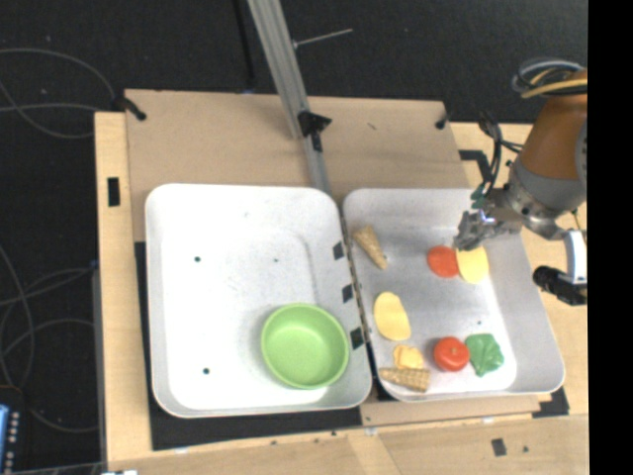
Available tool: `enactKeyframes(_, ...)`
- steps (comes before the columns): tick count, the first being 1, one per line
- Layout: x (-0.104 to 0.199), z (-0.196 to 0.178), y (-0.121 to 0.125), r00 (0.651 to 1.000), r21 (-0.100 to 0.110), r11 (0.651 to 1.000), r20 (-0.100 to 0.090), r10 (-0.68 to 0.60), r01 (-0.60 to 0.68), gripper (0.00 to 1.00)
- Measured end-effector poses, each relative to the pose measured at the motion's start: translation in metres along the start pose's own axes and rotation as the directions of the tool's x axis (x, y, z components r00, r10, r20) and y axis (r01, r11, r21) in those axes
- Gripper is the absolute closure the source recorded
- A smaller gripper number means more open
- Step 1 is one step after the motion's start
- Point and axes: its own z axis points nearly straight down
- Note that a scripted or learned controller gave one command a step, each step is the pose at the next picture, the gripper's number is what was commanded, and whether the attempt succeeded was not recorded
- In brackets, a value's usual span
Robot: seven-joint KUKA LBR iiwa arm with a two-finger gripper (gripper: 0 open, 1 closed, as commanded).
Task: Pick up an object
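— Hovering low, the pincer [475, 234] sits in the right bin [524, 359]; whether it is spread or pressed together, I cannot tell.

— What is it after?

— Probably the yellow piece [475, 264] just below it, or the red piece [443, 261] touching that one, down and to the pincer's left.

— The risk?

— Those two lie pressed together. Closing between them could shove one aside or catch both. The green bowl [305, 344] and the other toys lie well apart, far below and left.
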Motion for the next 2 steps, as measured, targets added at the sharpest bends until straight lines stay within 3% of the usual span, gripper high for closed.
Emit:
enactKeyframes(1,-0.0096,-0.0494,0.0016,1.000,-0.002,1.000,0.001,0.001,-0.001,1.00)
enactKeyframes(2,-0.0106,-0.0440,0.0021,1.000,0.003,1.000,0.002,0.000,0.000,1.00)
